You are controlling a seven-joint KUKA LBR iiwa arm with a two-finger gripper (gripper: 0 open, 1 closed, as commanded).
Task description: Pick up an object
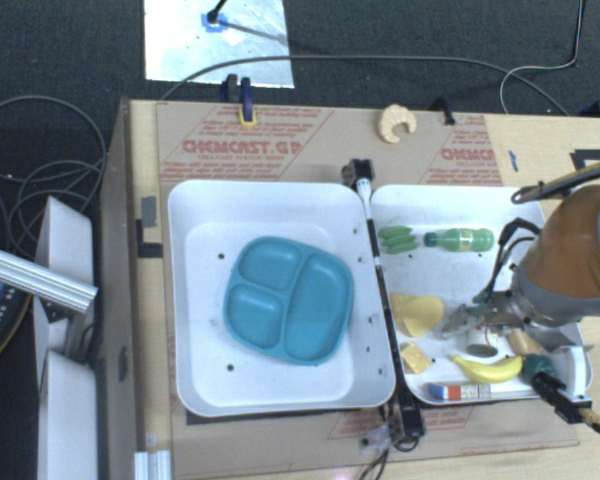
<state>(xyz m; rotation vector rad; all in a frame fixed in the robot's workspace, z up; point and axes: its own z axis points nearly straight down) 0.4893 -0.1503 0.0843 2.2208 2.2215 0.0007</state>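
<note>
Gripper (472, 318) grasp state unclear, half-hidden under arm, above banana (488, 369), green bottle (460, 238) beyond banana, right bin (440, 200)

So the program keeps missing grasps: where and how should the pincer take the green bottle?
Probably mid-body, from straight above. The green bottle lies flat on its side, long axis running left-right in the right bin, so closing across its narrow width suits it, with bare floor along both long sides.

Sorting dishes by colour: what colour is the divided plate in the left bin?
Teal blue, the divided plate, seen in the camera view.
</note>
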